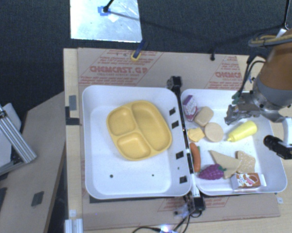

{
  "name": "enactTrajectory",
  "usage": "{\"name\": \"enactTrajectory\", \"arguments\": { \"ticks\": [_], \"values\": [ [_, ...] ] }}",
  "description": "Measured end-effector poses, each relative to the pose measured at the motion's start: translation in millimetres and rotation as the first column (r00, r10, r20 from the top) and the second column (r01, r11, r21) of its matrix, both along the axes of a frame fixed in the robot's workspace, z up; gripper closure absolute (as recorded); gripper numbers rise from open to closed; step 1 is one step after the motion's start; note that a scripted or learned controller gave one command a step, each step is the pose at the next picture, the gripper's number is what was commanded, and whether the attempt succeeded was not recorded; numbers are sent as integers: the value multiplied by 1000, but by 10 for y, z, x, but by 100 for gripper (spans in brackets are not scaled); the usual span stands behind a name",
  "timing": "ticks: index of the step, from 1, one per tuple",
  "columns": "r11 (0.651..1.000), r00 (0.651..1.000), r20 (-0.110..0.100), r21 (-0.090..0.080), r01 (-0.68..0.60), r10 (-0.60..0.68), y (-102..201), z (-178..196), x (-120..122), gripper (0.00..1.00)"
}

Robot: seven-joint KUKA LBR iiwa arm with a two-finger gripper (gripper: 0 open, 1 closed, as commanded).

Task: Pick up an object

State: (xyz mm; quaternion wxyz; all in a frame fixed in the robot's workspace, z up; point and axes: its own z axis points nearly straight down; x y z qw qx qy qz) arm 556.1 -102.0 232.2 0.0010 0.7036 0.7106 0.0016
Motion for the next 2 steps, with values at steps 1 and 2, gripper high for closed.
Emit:
{"name": "enactTrajectory", "arguments": {
  "ticks": [1,2],
  "values": [
    [1000,1000,-3,0,2,-2,490,-118,52,100],
    [1000,1000,-1,1,-1,1,1123,-119,155,100]
  ]
}}
